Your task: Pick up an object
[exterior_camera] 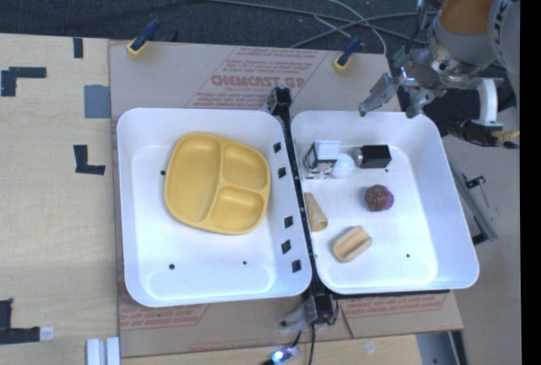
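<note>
Camera view — gripper (394, 98) open, empty, bread roll (351, 243) lying diagonally — right bin (439, 211).

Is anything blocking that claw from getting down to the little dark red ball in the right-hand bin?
Nothing visible does. The gripper hangs above the right bin's far rim, and the dark red ball lies in the open. The nearest things, a black block and a white ball, sit apart from it, toward the far side.
</note>
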{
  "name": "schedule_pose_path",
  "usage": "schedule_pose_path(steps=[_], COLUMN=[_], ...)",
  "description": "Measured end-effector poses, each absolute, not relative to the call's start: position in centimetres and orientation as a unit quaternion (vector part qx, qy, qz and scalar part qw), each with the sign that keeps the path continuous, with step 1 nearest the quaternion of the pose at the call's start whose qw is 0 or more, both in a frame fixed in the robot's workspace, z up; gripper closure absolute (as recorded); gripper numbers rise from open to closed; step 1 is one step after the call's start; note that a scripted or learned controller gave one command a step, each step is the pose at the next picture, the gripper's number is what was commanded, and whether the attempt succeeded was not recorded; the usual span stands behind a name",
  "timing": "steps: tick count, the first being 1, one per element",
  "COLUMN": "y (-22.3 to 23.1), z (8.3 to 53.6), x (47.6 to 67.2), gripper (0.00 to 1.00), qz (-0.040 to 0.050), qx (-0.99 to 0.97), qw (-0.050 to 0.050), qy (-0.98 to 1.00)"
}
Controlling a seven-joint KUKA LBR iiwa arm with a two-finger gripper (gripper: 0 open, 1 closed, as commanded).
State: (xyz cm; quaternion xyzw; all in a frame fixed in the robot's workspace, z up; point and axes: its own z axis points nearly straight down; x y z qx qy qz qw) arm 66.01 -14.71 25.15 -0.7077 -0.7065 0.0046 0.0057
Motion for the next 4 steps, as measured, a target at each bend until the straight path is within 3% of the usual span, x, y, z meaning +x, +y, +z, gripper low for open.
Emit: schedule_pose_path(steps=[1,4], y=[-14.7,-14.9], z=[26.0,11.7], x=[66.2,64.9], gripper=[0.00,0.00], qz=[0.0007,0.0013], qx=[-0.707,-0.706], qw=[0.000,-0.001], qy=[-0.708,-0.708])
